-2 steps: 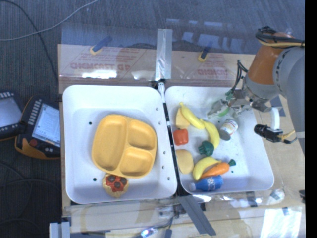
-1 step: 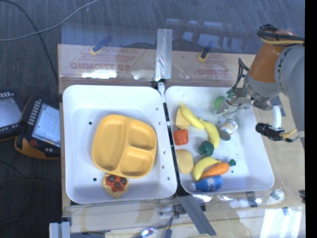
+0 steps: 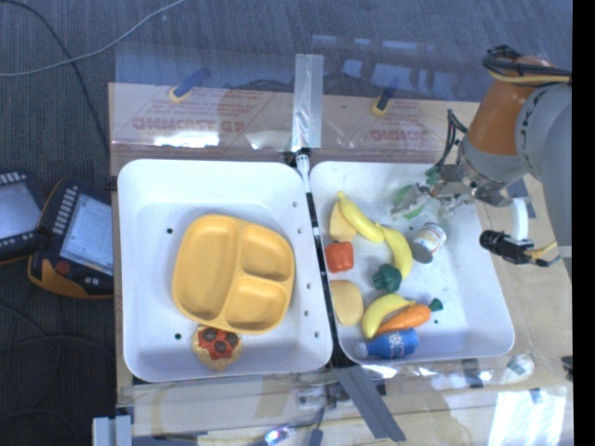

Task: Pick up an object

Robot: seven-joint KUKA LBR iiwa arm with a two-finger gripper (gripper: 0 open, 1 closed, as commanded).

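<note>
So the arm [image 3: 521, 128] was reaching in over the far right corner of the right bin [image 3: 483, 291], and its gripper [image 3: 444, 191] sat low near that bin's far wall. Honestly couldn't tell if the fingers were open or closed, they were a small metallic blur from this angle, and nothing was clearly sitting between them. Just beside the fingers, toward the bin's middle, there was a greenish see-through thing [image 3: 405, 197] I couldn't identify. A little nearer the front from the fingers lay a small can [image 3: 428, 241], tipped on its side, close to them but whether it was touching I couldn't say. The rest of the stuff was piled along the right bin's left side: two bananas [image 3: 358, 219] in a row, a red-orange pepper [image 3: 339, 255], a green piece [image 3: 388, 276], a tan potato-looking lump [image 3: 347, 302], another yellow banana [image 3: 379, 311] with a carrot [image 3: 406, 318] lying against it, and a blue bottle-ish thing [image 3: 392, 344] at the front wall. All of those were well apart from the fingers. The left bin [image 3: 149, 249] carried a yellow divided tray [image 3: 234, 272], with a little round pizza toy [image 3: 217, 345] just off the tray's front edge.
</note>
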